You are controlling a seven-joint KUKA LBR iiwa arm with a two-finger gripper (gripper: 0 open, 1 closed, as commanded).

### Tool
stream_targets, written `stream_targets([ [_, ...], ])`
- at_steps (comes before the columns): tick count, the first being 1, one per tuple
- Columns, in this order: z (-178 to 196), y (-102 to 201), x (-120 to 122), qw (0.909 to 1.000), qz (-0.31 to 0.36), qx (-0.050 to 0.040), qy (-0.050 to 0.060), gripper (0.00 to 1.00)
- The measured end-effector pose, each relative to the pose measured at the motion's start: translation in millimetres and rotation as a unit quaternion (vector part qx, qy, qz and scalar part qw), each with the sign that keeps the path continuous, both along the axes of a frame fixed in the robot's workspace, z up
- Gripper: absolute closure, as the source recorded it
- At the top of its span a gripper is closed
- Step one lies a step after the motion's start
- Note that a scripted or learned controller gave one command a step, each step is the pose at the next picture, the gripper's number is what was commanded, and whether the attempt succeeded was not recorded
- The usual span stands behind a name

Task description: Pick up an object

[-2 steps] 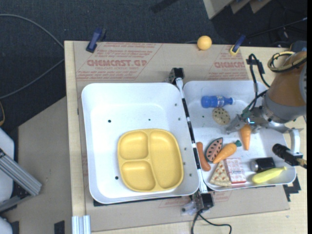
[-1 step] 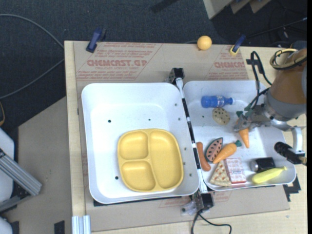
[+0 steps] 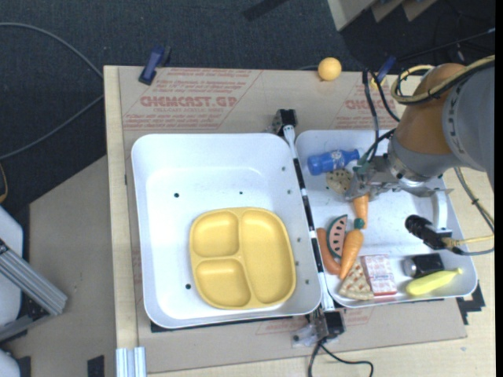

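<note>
Far left on the tabletop (image 3: 122, 104), a blue clip (image 3: 153, 65) sits at the top corner. Next comes the left bin (image 3: 157, 163), and in it a yellow divided plate (image 3: 242, 256) lying flat toward the near side. Across the divide, an orange ball (image 3: 329, 68) rests on the tabletop just beyond the right bin (image 3: 397, 230).

Now the busy side! Along the right bin's left wall there's a red sausage (image 3: 327, 251), a watermelon slice (image 3: 336, 234) beside it and a large carrot (image 3: 350, 251) leaning against both. Up top, a blue bottle (image 3: 333, 162) lies on its side, with a speckled round cookie (image 3: 339, 181) just beneath it.

And here is the claw (image 3: 364, 188), low in the bin beside that cookie. The small carrot (image 3: 360, 209) lies right below it, top end meeting the claw, green tip pointing at the large carrot. Wide or narrow? I cannot tell, and I cannot tell whether the carrot is gripped.

Along the near edge sit a pizza wedge (image 3: 355, 283), a pink box (image 3: 380, 274) touching it, then a banana (image 3: 431, 283) at the right. The grey arm (image 3: 471, 124) comes in from the right.
</note>
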State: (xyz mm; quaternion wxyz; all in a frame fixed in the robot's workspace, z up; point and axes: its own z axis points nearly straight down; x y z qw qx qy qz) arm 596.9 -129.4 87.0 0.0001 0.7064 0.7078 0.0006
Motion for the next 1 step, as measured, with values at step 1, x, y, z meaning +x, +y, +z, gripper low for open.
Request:
stream_targets([
  [1,120.2,72.1,-50.6,1.0000,0.000,0.0001,-0.001,1.00],
])
